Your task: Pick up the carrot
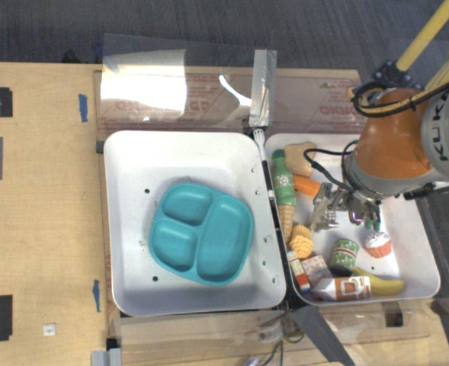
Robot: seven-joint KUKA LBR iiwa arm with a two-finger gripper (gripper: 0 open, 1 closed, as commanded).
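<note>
Overhead, metal claw (337, 208) beside smooth orange carrot (308, 186) in right bin (422, 261); finger spread unreadable, grip unclear.

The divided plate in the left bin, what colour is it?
Plain teal-blue, no pattern; the divided plate shows in the camera view.

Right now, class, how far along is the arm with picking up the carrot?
Done: the arm has reached into the right bin, its pincer low among the toy foods. In hand: nothing can be confirmed between its fingers. Left: the orange carrot lies on the bin floor just left of the pincer, beside the green bottle; gripping and lifting remain.
</note>
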